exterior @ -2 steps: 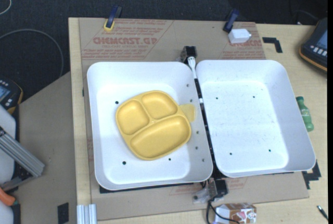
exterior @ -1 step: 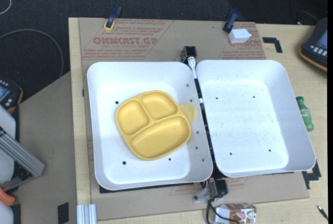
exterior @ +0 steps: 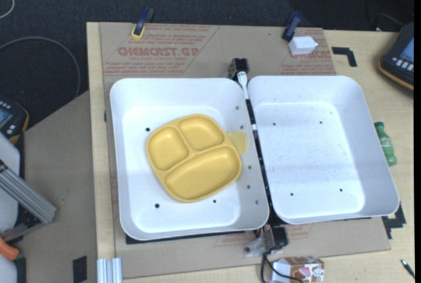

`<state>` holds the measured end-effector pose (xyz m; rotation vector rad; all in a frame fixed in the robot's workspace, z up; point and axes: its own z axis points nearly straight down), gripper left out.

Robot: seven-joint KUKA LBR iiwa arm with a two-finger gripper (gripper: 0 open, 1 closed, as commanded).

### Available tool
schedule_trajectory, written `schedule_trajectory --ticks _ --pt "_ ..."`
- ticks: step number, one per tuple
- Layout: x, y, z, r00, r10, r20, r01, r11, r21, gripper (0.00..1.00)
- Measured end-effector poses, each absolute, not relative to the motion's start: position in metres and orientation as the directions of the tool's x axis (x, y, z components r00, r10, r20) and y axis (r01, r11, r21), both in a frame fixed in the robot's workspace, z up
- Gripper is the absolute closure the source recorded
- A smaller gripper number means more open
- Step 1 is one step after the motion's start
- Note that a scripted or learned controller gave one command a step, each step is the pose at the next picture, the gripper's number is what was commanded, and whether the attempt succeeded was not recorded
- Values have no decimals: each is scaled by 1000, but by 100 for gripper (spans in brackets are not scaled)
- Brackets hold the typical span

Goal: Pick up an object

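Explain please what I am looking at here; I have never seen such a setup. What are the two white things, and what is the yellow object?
This is one picture, taken by a fixed camera above a workbench, looking down at a slant. On the brown board sit two shallow white bins side by side. They serve a robot arm that reaches in from the right to pick things up. The left bin holds a yellow plate divided into three compartments, lying flat with its open side up. A small yellowish thing lies against the plate's right edge; I cannot tell what it is. The right bin has only small dark dots on its floor. Nothing is being held at this moment.
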<state>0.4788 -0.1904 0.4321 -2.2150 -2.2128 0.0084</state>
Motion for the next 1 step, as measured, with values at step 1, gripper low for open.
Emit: schedule_trajectory --ticks 1 --pt "479 -100 366 -9 1000 4 1000 9 -8 100"
